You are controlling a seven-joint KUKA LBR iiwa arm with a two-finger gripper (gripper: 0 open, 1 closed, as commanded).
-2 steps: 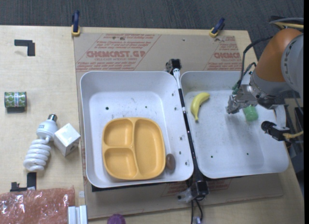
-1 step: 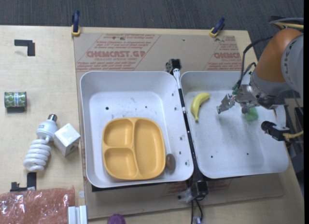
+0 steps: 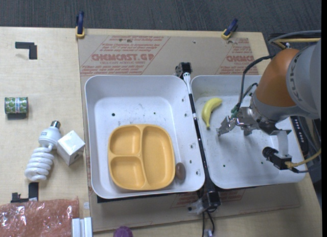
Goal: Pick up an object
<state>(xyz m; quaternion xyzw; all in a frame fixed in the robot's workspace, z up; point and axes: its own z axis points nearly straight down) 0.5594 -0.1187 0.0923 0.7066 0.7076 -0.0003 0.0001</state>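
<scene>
A yellow banana [image 3: 210,109] lies near the upper left corner of the right bin [image 3: 240,172]. My gripper [image 3: 236,127] hangs low over that bin, just right of and below the banana, not touching it. It is open, with only white bin floor between its fingers. In the left bin [image 3: 97,128] sits a yellow divided plate [image 3: 142,156], with a small brown object [image 3: 180,171] by the plate's lower right rim.
The grey arm with its orange band [image 3: 276,80] covers the right bin's right side, and a black cable fitting [image 3: 275,158] hangs below it. On the bench to the left lie a spiral light bulb [image 3: 41,157], a white cube [image 3: 70,146] and a green can [image 3: 16,105].
</scene>
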